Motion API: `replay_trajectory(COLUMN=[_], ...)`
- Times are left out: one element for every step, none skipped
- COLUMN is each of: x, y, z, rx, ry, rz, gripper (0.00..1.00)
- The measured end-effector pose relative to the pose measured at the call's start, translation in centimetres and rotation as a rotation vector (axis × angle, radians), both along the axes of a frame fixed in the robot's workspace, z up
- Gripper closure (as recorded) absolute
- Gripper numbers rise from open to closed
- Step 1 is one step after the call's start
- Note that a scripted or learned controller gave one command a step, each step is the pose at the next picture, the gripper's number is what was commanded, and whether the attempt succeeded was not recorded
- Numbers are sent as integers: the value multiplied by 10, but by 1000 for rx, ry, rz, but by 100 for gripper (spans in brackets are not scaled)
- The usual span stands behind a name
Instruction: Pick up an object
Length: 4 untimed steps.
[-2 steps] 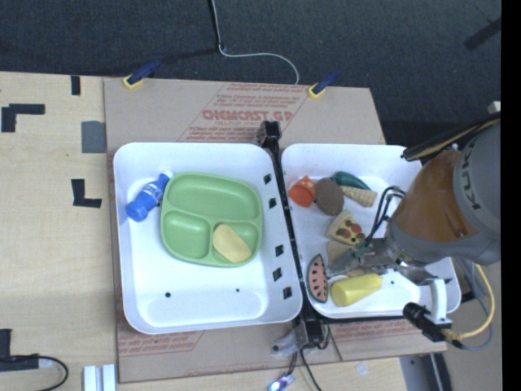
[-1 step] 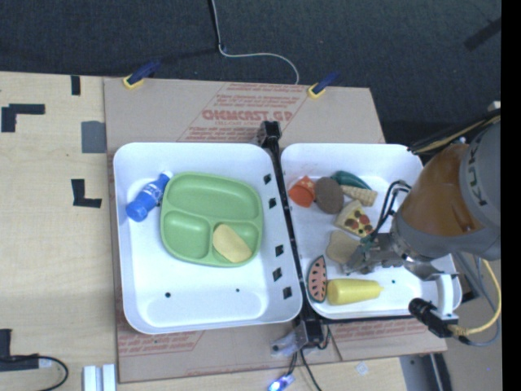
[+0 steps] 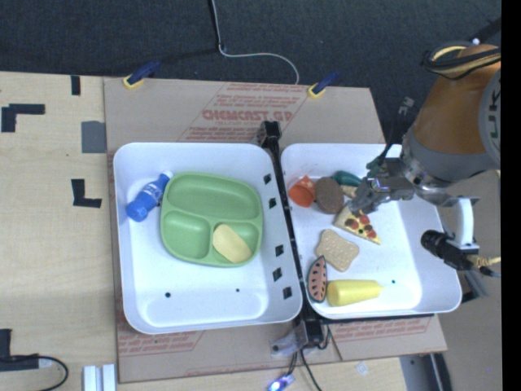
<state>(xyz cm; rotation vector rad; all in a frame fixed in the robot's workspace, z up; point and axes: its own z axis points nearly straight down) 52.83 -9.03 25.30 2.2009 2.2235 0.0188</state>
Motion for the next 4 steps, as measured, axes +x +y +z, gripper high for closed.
replay_trajectory(x=[-48, -44, -44, -44], y=[35, 107, 134, 187], z=[-73, 52, 140, 195], rx=[3, 3, 2, 2], ry=[29, 9, 9, 13], rz=[-9, 0, -4, -3], gripper=[100, 100, 100, 100])
